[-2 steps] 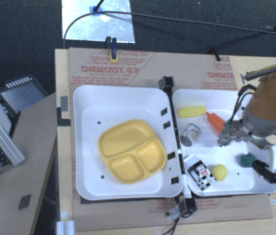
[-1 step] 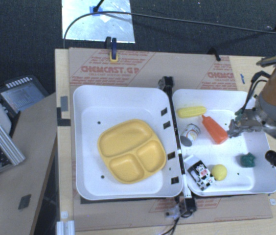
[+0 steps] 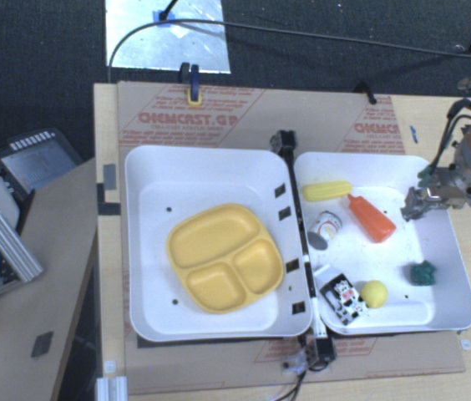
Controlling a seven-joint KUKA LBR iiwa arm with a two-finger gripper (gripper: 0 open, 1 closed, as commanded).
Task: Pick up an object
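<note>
The right bin holds a yellow corn cob, an orange carrot-like piece, a small silver can, a yellow lemon, a black-and-white patterned box and a small dark green piece. My gripper hangs above the right side of this bin, right of the orange piece and above the green one. Nothing shows between its fingers.
The left bin holds a yellow three-compartment tray. A black divider clip strip runs between the bins. Both bins rest on brown cardboard. Grey equipment stands at the far left.
</note>
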